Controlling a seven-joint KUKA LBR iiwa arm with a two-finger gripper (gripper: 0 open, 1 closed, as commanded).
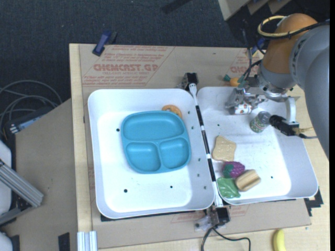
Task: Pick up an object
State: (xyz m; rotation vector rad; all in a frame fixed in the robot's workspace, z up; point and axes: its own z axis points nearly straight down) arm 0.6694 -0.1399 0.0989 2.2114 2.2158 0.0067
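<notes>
Two white bins [104, 156], one blue divided tray [155, 141], and five toy foods: pretzel [171, 109], toast [224, 149], grapes [234, 168], leaf [227, 187], roll [247, 180]

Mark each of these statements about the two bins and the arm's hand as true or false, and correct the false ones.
1. The blue divided tray lies in the left bin. True.
2. The toast slice sits on the blue tray. False: it lies in the right bin, near the divider.
3. The hand is over the far end of the right bin. True.
4. The purple grapes are in the left bin. False: they are in the right bin, between the toast slice and the bread roll.
5. A small orange item lies by the tray's far edge. True.
</notes>
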